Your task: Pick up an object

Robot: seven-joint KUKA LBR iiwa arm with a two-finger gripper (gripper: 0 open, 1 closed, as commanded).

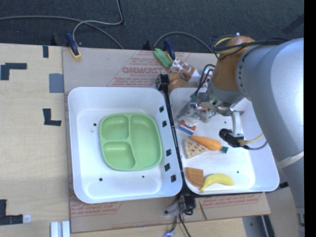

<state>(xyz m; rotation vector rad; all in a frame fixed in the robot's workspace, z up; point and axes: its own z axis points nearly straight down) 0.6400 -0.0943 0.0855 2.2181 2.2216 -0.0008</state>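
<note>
My gripper [193,110] hangs over the back left part of the right bin [256,174], under the orange wrist band. Just below it lies a small white, red and blue packet [187,127]. In the same bin I see an orange carrot [207,142], a tan pizza-like wedge [193,148], a brown waffle [194,176] and a yellow banana [217,180]. The arm's bulk blurs the fingers, and I see nothing clearly held between them.
The left bin [84,132] holds a green divided plate [131,141]. Behind the bins lie a green object [163,58] and a brown-and-white toy [181,71]. Cables run across the dark floor at the back. The grey arm covers the right bin's far right side.
</note>
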